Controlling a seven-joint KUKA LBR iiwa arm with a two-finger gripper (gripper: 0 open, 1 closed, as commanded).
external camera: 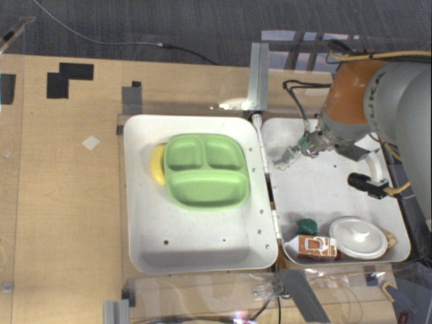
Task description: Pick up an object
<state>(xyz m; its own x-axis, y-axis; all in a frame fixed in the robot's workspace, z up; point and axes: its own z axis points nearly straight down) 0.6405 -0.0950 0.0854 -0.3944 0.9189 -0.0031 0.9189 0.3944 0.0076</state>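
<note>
Now my claw (291,155) hangs over the right white bin's (324,201) far corner; whether it's apart or together, I can't tell.

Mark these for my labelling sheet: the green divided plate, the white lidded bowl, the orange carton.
green divided plastic plate (204,170), camera view, centre ridge
white round lidded bowl (361,236), camera view, lid top
orange rectangular carton (316,248), camera view, upper face
</note>
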